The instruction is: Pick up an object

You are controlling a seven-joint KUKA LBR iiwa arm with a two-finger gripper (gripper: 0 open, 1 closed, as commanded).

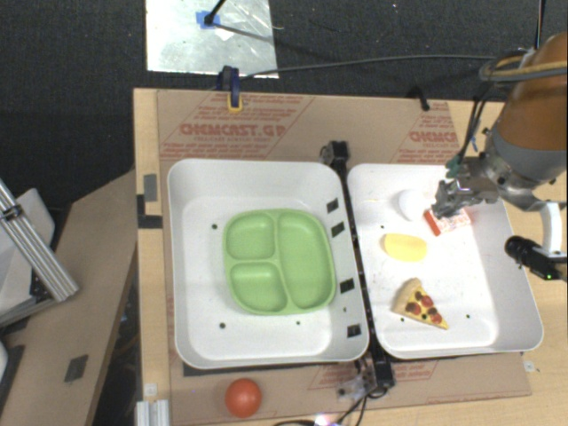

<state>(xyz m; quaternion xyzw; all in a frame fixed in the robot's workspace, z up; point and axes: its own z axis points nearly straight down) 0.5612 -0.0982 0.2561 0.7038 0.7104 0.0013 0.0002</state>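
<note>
The arm (532, 105) reached in from the right and hung over the upper part of the right bin (515, 327). Its tool (453, 201) pointed down and to the left, and a small red and white packet (448, 222) sat right at the tool's tip, touching it or very nearly so. Whether the packet was actually pinched could not be told from this slanted view, nor could the state of the tool itself be read.

Just left of the tool, a small white object (408, 204) lay on the bin floor, pale against the white plastic and hard to make out. Below the tool and slightly left lay a yellow, lemon-like piece (405, 248), near the packet but apart from it. Farther toward the near edge of the same bin lay a toy pizza slice (420, 304), well apart from the tool.

The left bin (191, 238) held a green divided plate (279, 261) with three compartments, sitting roughly in the middle. Both bins rested side by side on the table (151, 149), which was covered by a brown sheet printed with red lettering. An orange-red ball (242, 397) sat on the table in front of the left bin, outside it.
</note>
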